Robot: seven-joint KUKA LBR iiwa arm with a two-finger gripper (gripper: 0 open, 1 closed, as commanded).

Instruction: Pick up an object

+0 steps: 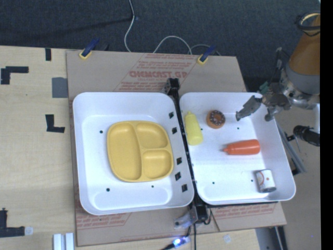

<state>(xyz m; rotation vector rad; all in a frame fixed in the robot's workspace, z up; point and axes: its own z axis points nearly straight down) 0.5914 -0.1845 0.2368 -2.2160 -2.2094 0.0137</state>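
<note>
**Operator:** Where do the pickable things lie?

**Observer:** You have four of them in the right bin (pixel 283 155). A brown doughnut-like ring (pixel 215 119) sits near the bin's far side. Just left of it, a yellow bottle-shaped piece (pixel 193 128) lies lengthwise beside the wall that the two bins share. Nearer to you, about mid-bin, an orange carrot-shaped piece (pixel 242 148) lies crosswise. In the near right corner rests a small silver can (pixel 265 180) on its side, its end showing a red mark.

**Operator:** And the gripper?

**Observer:** You see the gripper (pixel 257 108) at the right bin's far right corner, over the rim. Its two dark fingers (pixel 246 108) are spread apart, one angled in toward the ring, the other out past the rim. Nothing sits between them. The ring is the nearest piece, close to the inner fingertip yet apart from it.

**Operator:** What about the arm behind it?

**Observer:** You can follow the grey wrist back to the orange band (pixel 306 56) at the frame's right.

**Operator:** And the other side?

**Observer:** The left bin (pixel 88 113) holds a yellow divided plate (pixel 139 151) with three compartments, lying flat near its middle. Both bins rest on a cardboard sheet (pixel 151 72) held by two blue-and-yellow clamps (pixel 88 49) at its far edge, and a white cable (pixel 171 41) loops across it.
</note>
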